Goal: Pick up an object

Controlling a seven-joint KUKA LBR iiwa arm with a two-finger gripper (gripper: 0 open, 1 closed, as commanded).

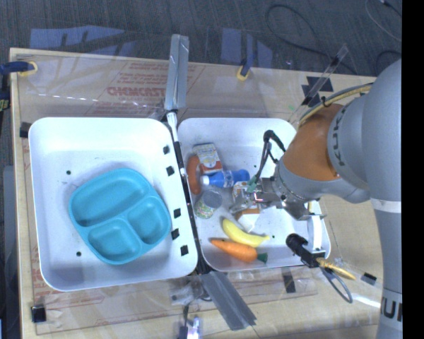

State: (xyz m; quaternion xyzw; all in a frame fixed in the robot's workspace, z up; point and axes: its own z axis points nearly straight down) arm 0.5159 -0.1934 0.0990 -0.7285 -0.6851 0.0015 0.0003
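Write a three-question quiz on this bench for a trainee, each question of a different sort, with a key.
1. True or false: the blue divided tray lies in the right bin.
2. Multiple choice: which thing lies closest to the right bin's near wall? A) the carrot B) the plastic bottle C) the small carton
3. Fill in: the banana lies just behind the ____, on the side away from the camera.

Key
1. False: it lies in the left bin.
2. A.
3. Carrot; the gripper hangs above the clutter behind both.
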